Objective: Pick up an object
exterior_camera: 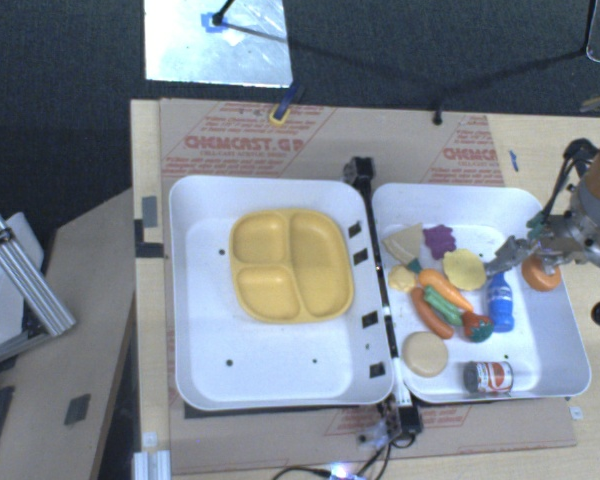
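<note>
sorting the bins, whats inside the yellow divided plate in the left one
All three compartments of the yellow divided plastic plate show bare yellow plastic. It rests flat in the left white bin, covering the bin floor beneath it.

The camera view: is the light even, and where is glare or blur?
In the camera view the light is soft and even, with faint shadows beside the toys in the right bin; the shiny plate above the bench shows pale glare; the gripper is slightly blurred, the yellow tray fairly sharp.
</note>
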`<state>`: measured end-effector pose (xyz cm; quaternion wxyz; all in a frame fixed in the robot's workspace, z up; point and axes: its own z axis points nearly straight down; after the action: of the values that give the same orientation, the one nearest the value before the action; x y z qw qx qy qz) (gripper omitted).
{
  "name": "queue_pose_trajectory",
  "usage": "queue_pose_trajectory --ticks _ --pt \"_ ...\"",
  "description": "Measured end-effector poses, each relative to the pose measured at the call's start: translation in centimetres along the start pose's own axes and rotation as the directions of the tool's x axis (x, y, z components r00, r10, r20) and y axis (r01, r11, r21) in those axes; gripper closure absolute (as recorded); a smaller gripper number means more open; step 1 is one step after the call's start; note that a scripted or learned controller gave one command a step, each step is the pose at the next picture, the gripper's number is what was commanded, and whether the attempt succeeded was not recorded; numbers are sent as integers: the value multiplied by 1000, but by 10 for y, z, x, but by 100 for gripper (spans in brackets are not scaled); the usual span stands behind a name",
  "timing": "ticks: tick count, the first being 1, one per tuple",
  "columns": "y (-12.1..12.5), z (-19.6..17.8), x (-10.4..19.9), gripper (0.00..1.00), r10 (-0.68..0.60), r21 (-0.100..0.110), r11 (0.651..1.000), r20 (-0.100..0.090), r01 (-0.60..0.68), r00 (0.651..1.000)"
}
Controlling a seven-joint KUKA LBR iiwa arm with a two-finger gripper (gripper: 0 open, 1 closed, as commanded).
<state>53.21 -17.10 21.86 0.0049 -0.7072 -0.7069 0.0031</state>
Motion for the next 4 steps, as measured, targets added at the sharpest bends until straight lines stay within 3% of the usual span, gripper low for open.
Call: queue_pose_trajectory --ticks 1,2,3,4 --pt "3 -7 0 0 -4 -13 1000 3 4 1000" --pt "-6 50 -2 0 -1 -8 1000 2 1 1000" --pt "-1 89 2 0 0 -20 1000 6 0 1000" --pt "0 115 1 0 0 -19 1000 6 0 1000"
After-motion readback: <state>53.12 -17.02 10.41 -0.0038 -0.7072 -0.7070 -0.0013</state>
